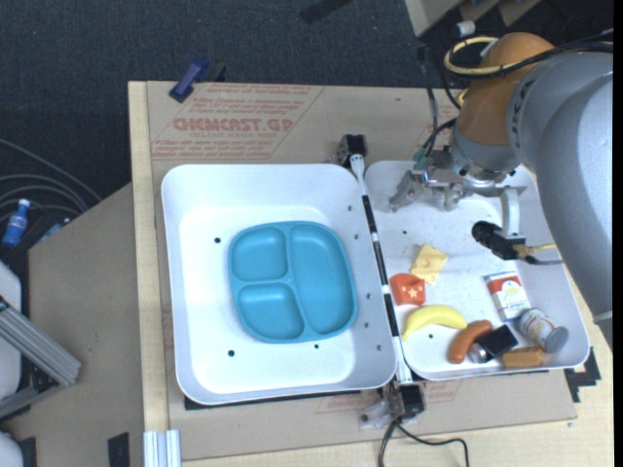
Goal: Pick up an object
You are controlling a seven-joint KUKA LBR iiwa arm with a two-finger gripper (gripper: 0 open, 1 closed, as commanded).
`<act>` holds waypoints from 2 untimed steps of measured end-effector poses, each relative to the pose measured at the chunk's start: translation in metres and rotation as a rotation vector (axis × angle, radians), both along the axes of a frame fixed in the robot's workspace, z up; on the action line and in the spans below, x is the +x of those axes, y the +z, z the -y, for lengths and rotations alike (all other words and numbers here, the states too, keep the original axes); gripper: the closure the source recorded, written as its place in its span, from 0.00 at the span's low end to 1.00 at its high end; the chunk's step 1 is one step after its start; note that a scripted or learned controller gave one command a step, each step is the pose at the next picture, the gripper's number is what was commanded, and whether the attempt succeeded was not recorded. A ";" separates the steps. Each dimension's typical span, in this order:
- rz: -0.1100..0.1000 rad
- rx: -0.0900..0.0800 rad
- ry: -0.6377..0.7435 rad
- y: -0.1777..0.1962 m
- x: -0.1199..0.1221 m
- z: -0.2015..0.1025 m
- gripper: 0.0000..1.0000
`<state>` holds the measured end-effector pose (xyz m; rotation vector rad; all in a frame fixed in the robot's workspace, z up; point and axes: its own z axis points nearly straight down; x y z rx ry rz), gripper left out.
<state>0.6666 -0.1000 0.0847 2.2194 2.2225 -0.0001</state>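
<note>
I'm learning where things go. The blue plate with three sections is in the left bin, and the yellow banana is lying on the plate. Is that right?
Not quite. The blue plate does sit in the left bin, but the banana is not on it. The camera view shows the banana lying in the right bin, next to a red piece.

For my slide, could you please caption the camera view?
KUKA arm's gripper hovers at the far end of the right bin, beyond a banana and other small items; a blue divided plate sits in the left bin.
</note>
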 end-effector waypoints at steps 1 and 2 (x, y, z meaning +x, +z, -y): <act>-0.003 0.001 -0.002 0.000 -0.027 -0.008 0.00; -0.001 0.000 -0.001 0.010 -0.026 -0.008 1.00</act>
